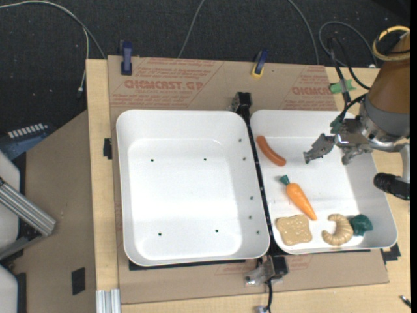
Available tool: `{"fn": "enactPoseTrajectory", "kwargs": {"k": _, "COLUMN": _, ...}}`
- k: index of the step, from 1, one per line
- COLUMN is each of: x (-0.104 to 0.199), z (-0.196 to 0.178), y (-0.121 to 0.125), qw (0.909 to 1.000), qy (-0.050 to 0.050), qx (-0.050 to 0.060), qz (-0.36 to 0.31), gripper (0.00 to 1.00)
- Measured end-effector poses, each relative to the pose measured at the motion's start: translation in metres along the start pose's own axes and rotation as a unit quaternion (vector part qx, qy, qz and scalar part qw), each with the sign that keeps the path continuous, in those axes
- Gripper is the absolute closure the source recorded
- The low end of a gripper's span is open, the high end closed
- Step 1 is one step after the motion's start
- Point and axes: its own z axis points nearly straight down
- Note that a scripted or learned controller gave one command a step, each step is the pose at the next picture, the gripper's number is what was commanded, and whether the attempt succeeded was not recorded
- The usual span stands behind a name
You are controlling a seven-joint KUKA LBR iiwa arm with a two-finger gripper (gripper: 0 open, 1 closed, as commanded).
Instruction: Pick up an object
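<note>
In the right bin [273, 126], five small things lie apart from one another. A sausage [270, 150] rests near the left wall, toward the far edge. A carrot [300, 199] lies slantwise near the middle, green tip pointing to the far left. Along the near edge sit a cracker [293, 229], a croissant [337, 230] and a small green piece [360, 224] that touches the croissant's right end. Any of them would serve as the object to lift; none is taken yet.

The gripper [318, 150] hangs over the bin's far right part, its dark fingers spread and nothing between them. It is to the right of the sausage and beyond the carrot, near both but over neither.

The left bin [130, 129] holds nothing of use here.

Risks, as I judge them: a straight descent from here would likely close on bare floor. The sausage sits near the wall, so a finger could strike the rim. The cracker lies flat and may slip. Croissant and green piece touch, so a grasp there might catch both or nudge one away.
</note>
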Motion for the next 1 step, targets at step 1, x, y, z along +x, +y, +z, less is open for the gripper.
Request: {"fn": "enactPoseTrajectory", "kwargs": {"k": 1, "x": 0.0241, "z": 0.128, "y": -0.0347, "qw": 1.0, "qy": 0.001, "qx": 0.004, "qz": -0.001, "gripper": 0.0}}
